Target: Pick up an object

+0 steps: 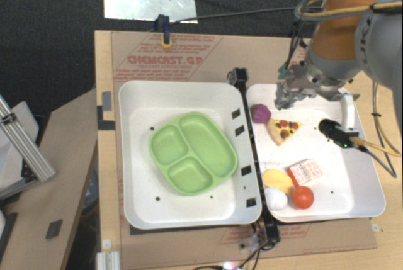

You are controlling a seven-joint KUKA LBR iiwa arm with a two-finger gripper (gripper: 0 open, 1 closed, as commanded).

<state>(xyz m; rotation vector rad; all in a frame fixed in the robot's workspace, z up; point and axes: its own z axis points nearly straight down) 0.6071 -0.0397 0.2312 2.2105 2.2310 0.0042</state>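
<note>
Jaws' state could not be told; the gripper (284,99) hovered just above the pizza slice (284,130) beside the purple ball (261,113). Descending squarely over one object would probably help.

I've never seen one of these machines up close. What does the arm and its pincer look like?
The arm is a thick, rounded grey limb with a bulging orange band above the wrist. Thin cables loop around that joint, and a straight pale rod or line crosses it. Below sits a darker metallic wrist block ending in the small grey pincer.
</note>
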